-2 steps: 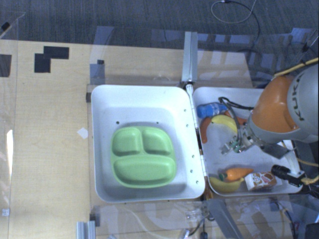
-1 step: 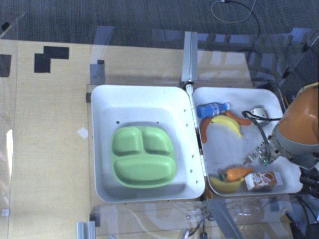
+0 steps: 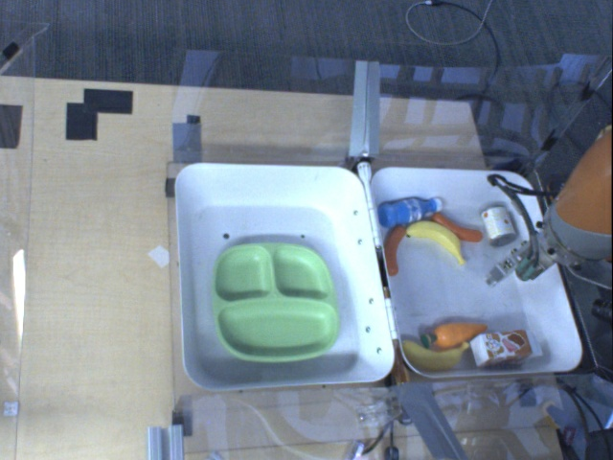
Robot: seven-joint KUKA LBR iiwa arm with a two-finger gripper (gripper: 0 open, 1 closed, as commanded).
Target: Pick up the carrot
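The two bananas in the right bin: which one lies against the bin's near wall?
The banana at the bottom edge, tucked under the carrot beside the juice carton. The other banana lies farther up, below the blue bottle.

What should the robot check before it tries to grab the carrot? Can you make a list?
1. Carrot in plain sight, near the front of the right bin: ok.
2. Gripper above the carrot: not ok, it sits farther back and to the right.
3. Room around the carrot: not ok, it rests against a banana and beside a small carton.
4. Path to the carrot free: ok, bare bin floor lies between.
5. Gripper holding nothing: cannot tell.
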